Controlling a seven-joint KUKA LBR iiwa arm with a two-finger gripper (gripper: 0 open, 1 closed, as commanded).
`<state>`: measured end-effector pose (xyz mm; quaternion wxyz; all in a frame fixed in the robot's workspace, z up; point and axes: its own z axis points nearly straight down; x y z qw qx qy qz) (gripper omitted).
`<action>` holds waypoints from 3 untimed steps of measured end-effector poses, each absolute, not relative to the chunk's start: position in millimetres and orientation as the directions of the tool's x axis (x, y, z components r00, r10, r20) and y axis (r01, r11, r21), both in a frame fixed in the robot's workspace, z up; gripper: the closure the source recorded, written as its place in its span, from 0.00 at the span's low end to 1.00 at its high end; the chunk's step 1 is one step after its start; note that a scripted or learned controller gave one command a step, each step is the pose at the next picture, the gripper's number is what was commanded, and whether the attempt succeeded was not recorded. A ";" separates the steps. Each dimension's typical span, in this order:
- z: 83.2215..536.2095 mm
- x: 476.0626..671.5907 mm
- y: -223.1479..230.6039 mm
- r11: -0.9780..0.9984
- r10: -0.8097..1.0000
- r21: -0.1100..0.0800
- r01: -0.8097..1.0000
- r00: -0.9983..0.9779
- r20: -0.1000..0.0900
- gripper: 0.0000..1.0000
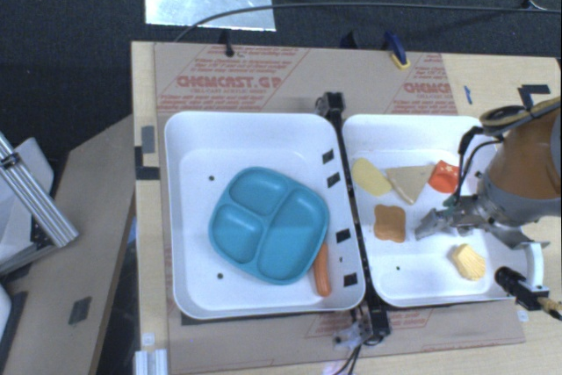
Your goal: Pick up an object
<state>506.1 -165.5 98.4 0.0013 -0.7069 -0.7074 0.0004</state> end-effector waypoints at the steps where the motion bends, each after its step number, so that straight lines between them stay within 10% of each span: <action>1: 111.8 507.5 -166.1 0.001 1.000 0.002 1.000 -0.001 -0.001 1.00; 3: 225.5 505.5 -179.8 0.004 1.000 0.005 1.000 -0.004 -0.002 1.00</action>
